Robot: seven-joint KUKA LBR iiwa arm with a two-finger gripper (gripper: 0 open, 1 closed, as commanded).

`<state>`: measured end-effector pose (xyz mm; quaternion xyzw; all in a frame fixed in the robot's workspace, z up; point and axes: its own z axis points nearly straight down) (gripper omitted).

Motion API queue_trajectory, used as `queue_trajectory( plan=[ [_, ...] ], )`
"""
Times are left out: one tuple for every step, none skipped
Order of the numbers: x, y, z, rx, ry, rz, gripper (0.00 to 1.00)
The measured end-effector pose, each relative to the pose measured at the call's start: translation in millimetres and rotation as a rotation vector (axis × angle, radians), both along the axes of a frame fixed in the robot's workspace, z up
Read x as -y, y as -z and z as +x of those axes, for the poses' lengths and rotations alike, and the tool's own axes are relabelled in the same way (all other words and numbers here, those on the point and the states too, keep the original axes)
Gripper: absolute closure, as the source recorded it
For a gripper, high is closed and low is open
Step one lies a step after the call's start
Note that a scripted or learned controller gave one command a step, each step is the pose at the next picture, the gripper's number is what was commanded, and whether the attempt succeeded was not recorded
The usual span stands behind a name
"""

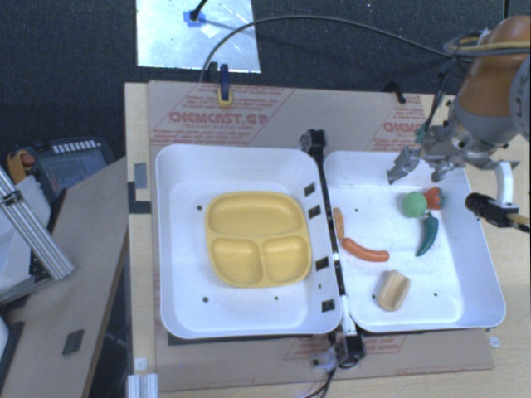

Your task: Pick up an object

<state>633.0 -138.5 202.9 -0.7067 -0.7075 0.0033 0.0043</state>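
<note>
A grey robot arm (496,73) with an orange band reaches in from the right and ends in a two-finger gripper (423,167) poised above the far edge of the right-hand white bin (473,305). The jaws are spread apart, with one finger (401,167) pointing down to the left and the other toward the right, and nothing sits between them. Just in front of the jaws and slightly to their right, inside the same bin, lies a green ball (415,204), touching a small red-orange piece (434,196) on its right. A dark green pepper (427,234) rests just nearer the camera than the ball, tilted with its tip toward the front of the bin. Farther forward and to the left of the jaws, an orange carrot-like stick (365,250) lies across the bin floor, and a thinner orange piece (338,223) lies beside the divider between the bins. Nearest the front edge, well apart from the jaws, sits a tan bread-like block (393,290). Well to the left of the jaws, the left-hand white bin (178,305) holds a yellow tray (255,237) with three compartments, lying flat. Both bins rest on a tabletop (274,110) covered with printed brown cardboard. Beyond the tabletop, far to the left of the jaws, a shiny metal sheet (197,23) lies on dark carpet.
</note>
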Motion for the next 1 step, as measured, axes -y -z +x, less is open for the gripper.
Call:
queue_trajectory(
  plan=[
    [-0.2,-7.4,2.8,0.012,-0.002,-0.002,0.00]
  ],
)
